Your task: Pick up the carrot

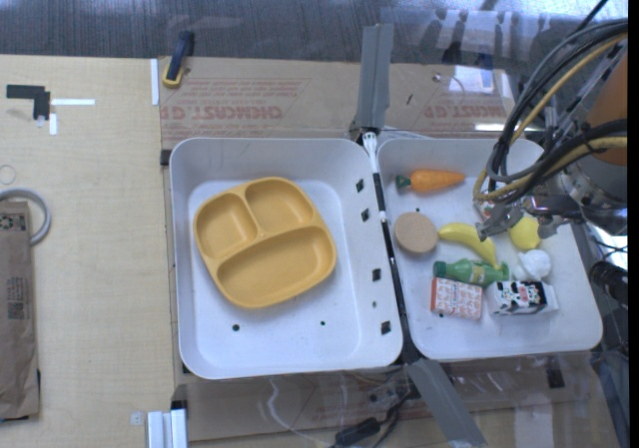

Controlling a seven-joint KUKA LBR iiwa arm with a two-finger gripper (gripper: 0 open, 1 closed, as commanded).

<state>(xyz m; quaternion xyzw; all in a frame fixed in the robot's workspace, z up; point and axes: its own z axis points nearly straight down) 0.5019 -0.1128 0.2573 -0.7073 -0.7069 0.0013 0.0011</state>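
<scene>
The carrot (pixel 431 180), orange with a green top, lies on its side near the far left corner of the right bin (pixel 574 331). My gripper (pixel 492 225) hangs low over the middle of that bin, to the right of and nearer the front than the carrot, just above a yellow banana (pixel 465 238). A clear gap separates it from the carrot. Cables and the wrist cover much of the gripper, and I see nothing held in it.
Around the gripper lie a tan round disc (pixel 415 232), a lemon (pixel 525 232), a white ball (pixel 537 262), a green bottle (pixel 469 271), a red-patterned box (pixel 456 298) and a cow-print carton (pixel 521 297). The left bin (pixel 190 266) holds a yellow divided plate (pixel 263 239).
</scene>
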